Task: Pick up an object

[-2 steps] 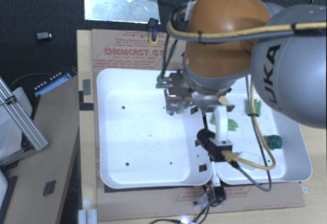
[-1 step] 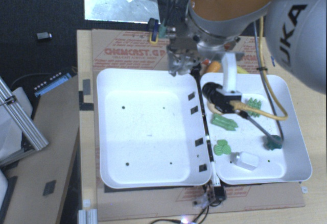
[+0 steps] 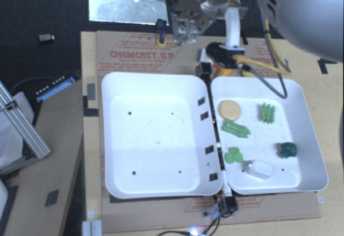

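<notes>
overhead, gripper (image 3: 185,33) above bench behind left bin (image 3: 115,122); grip state unclear; holds nothing visible.

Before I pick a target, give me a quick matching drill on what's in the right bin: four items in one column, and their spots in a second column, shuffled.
Items:
1. tan disc
2. dark green lump
3. ridged green piece
4. clear white-capped piece

Spots in the right bin:
A. near the front edge, by the middle
B. far part, toward the right
C. far left, close to the divider
D. right side, toward the front

Pairs: 1-C, 2-D, 3-B, 4-A

The gripper is beyond the bins, above the cardboard.
</notes>
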You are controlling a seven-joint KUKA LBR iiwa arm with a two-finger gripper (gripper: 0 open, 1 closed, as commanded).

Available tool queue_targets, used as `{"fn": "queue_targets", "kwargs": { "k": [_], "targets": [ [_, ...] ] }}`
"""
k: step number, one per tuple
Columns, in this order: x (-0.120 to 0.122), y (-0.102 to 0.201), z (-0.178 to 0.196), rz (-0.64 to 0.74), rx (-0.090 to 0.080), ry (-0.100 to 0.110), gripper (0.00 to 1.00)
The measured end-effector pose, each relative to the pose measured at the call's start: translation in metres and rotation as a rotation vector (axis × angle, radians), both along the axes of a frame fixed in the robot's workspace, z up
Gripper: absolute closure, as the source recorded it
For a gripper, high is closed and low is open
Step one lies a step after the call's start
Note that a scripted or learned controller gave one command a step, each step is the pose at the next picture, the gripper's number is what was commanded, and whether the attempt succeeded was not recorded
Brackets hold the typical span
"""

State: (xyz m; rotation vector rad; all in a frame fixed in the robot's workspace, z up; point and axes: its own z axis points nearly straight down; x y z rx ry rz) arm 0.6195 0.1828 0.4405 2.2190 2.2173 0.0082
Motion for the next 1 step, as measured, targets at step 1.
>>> {"fn": "queue_targets", "kwargs": {
  "k": [1],
  "targets": [
    [-0.0928,0.0122,-0.0345,0.008,0.0,0.013,1.0]
  ]
}}
